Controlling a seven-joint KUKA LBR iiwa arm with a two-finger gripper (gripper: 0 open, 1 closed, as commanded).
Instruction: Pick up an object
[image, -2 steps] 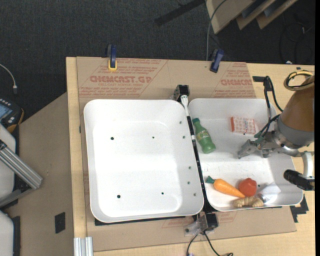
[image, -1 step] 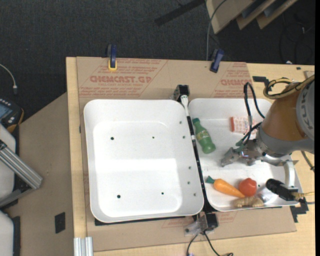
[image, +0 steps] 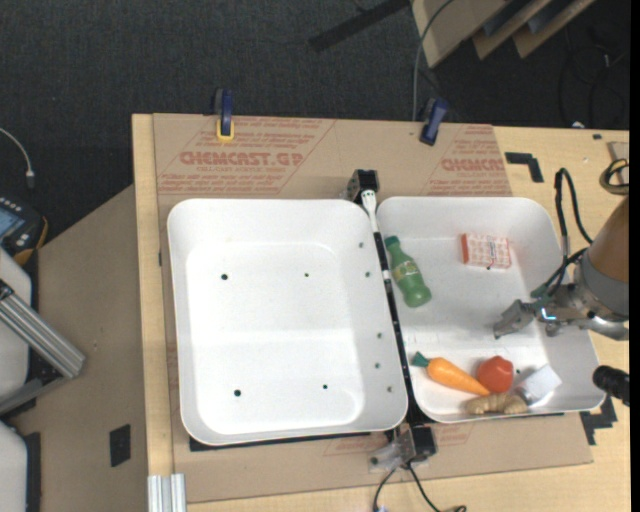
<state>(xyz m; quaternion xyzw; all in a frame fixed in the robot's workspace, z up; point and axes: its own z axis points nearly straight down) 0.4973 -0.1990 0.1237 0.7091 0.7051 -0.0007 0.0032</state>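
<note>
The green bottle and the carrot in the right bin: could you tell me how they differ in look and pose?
The green bottle is green and thicker; the carrot is orange, slimmer and tapers to a point. The bottle lies against the bin's left wall, higher in the view; the carrot lies near the bottom edge beside a red tomato. The bottle points more up the view, the carrot more across it. Both lie flat in the right bin, apart from the gripper.

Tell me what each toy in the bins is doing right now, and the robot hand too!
green bottle: lying on its side in the right bin, near the divider.
red-and-white packet: lying flat near the bin's far side.
carrot: lying down near the front edge.
red tomato: sitting beside the carrot.
tan ginger-like piece: lying at the front rim.
gripper: low over the right bin, holding nothing.
left bin: sitting flat.
</note>
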